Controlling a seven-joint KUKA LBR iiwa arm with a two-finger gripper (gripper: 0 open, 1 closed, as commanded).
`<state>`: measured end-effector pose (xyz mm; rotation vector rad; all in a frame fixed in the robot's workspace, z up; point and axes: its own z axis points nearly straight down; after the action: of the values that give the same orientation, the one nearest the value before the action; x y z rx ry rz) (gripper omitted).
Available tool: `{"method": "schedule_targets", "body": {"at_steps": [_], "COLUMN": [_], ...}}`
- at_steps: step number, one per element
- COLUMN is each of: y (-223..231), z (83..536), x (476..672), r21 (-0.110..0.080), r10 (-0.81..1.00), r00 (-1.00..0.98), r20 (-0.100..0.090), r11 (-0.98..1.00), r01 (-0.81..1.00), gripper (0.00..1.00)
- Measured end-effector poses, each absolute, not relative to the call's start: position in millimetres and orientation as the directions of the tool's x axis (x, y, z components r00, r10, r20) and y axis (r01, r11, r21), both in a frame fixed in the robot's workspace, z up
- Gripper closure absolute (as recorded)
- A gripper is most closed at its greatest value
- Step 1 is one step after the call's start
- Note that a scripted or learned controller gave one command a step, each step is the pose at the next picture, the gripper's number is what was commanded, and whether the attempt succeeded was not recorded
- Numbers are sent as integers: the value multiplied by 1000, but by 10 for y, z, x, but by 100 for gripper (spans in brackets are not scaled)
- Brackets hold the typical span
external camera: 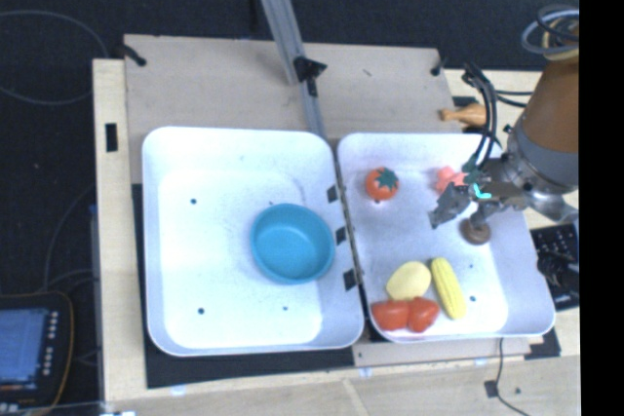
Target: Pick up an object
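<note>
While the two white bins fill the middle of the frame, the left bin (pixel 175 209) carries just a blue bowl (pixel 292 243) at centre frame, and the right bin (pixel 409 156) carries all the small things the claw might take. From the right edge the grey arm (pixel 551 127), with its orange band, leans in over the right bin's far right side, and its gripper (pixel 466 209) hangs at middle right; the dark fingers look splayed, one reaching toward the left and one dropping toward a small brown piece (pixel 476 231) directly beneath, with nothing between them that I can make out.

Nearest to the claw is that brown piece, touching or just under the right-hand finger. A small pink object (pixel 448 177) lies just above and left of the fingers. A tomato (pixel 381 183) sits well to the left, near the bin's upper left corner. Toward the lower part of the bin lie a yellow lemon-like fruit (pixel 409 280), a corn cob (pixel 448 286) with its long axis running top to bottom, slightly tilted, and a red pepper-like piece (pixel 406 314) against the bottom rim.

Judging from this, the coming move is a short straight drop onto the brown piece rather than a reach.
</note>
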<state>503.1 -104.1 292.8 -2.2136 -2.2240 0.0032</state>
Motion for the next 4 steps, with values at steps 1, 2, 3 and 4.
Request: {"method": "schedule_targets", "body": {"at_steps": [1,2,3,4], "y": [-1042,-964,-987,-1062], "z": [2949,2463,1842,1369], "x": [5038,5029,5100,5148], "r21": [0,-5,-7,-6], "r10": [1000,1000,1000,1000], "r00": [-5,2,1,1], "r20": [1,-1,-1,-1], "r11": [5,-2,-1,-1], "r01": [1000,1000,1000,1000], "gripper": [0,0,0,0]}}
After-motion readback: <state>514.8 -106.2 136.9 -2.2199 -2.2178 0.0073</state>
